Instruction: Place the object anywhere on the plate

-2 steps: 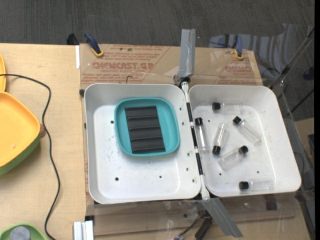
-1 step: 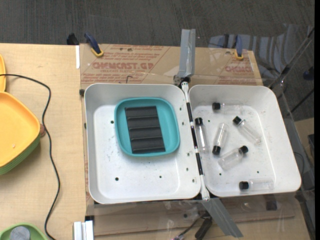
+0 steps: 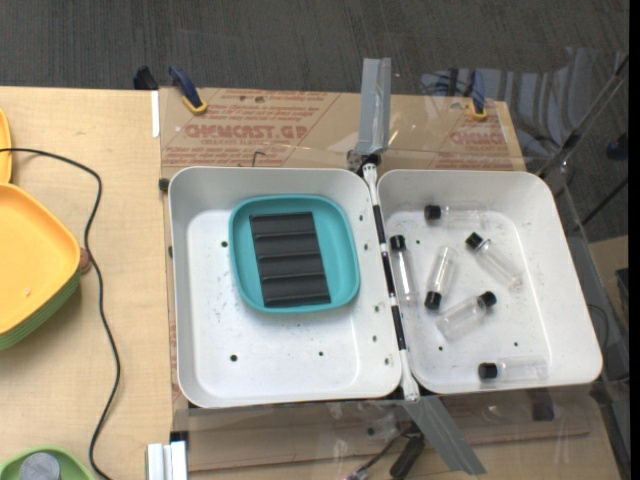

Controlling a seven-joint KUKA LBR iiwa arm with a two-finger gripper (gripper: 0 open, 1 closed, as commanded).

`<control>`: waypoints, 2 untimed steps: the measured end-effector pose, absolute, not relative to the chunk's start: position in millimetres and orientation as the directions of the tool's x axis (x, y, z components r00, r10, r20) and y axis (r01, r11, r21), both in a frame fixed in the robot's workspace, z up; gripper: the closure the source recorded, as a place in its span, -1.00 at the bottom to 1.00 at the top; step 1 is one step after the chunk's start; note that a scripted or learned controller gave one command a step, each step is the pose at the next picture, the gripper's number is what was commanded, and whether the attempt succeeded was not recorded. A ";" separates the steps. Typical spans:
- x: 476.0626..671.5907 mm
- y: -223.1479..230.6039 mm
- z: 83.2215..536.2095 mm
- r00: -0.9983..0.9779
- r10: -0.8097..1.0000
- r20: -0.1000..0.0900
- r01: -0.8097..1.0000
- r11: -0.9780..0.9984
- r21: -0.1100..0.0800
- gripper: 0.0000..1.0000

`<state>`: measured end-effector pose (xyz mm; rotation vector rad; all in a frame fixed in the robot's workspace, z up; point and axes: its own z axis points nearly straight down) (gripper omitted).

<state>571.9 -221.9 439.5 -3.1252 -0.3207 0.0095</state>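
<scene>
Teal plate (image 3: 343,258): lies in the left white bin (image 3: 190,298), toward its far side, with a dark ribbed insert (image 3: 290,258) on it.
Clear vials (image 3: 440,268): six, black-capped, scattered flat in the right white bin (image 3: 560,268), all apart from the plate; one (image 3: 400,268) lies along the wall next to the left bin.
Pincer: cannot tell how far open it is or whether it has hold of anything.
Bench, left: yellow dishes (image 3: 30,258) stacked at the edge, a black cable (image 3: 100,268) trailing beside them.
Behind the bins: printed cardboard (image 3: 260,128).
</scene>
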 end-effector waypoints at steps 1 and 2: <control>589.7 -221.6 439.6 0.979 0.204 -0.005 0.204 -0.979 0.000 -1.00; 610.5 -221.5 439.5 0.979 0.204 -0.005 0.204 -0.979 -0.001 -1.00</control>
